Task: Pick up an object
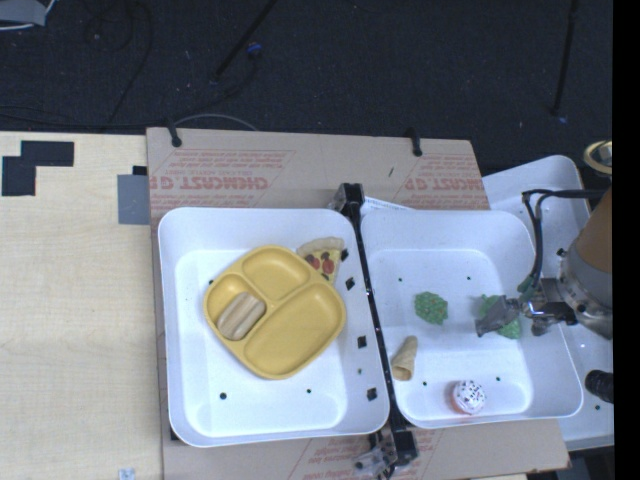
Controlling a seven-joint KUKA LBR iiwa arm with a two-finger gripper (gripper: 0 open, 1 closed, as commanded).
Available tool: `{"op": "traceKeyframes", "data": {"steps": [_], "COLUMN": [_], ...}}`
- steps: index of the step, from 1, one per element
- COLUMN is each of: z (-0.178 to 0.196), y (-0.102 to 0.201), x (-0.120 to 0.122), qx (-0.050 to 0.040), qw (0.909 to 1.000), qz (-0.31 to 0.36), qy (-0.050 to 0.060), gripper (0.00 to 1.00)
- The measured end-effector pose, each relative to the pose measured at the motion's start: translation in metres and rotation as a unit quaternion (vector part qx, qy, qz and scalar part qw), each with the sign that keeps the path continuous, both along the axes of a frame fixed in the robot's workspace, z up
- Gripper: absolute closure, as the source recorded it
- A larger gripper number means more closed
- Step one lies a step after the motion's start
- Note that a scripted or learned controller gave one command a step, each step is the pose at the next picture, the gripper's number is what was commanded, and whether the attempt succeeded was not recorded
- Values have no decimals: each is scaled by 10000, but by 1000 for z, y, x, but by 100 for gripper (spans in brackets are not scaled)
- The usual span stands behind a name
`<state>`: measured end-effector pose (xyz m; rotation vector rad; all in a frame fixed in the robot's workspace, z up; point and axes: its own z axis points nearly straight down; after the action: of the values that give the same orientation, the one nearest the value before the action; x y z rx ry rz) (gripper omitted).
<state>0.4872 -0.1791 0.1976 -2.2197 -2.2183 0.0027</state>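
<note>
Resting in left bin [190, 268]: yellow tray [290, 328] held a biscuit [240, 314], pizza slice [322, 256] beside | right bin [450, 230]: cone [404, 357], broccoli [431, 307], ball [468, 396] | gripper [497, 316] closed on green toy [506, 320] near right wall.

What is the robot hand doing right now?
Gripper low in right bin, at a green toy. Grasp unconfirmed. Broccoli, cone nearby, apart.

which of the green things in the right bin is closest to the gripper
The green piece at the right bin's right side, right at the gripper. The other, the broccoli, sits apart near the bin's middle.
</note>
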Motion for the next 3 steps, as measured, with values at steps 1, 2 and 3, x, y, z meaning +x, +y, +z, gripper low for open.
{"op": "traceKeyframes", "data": {"steps": [1, 2, 3], "z": [-49, -95, -110], "y": [-9, -14, -14], "x": [-1, -6, -6], "qx": [8, 10, 3], "qw": [10000, 10000, 10000], "qz": [-3, 1, 2], "qy": [17, 15, 0], "gripper": [0, 0, 0]}}
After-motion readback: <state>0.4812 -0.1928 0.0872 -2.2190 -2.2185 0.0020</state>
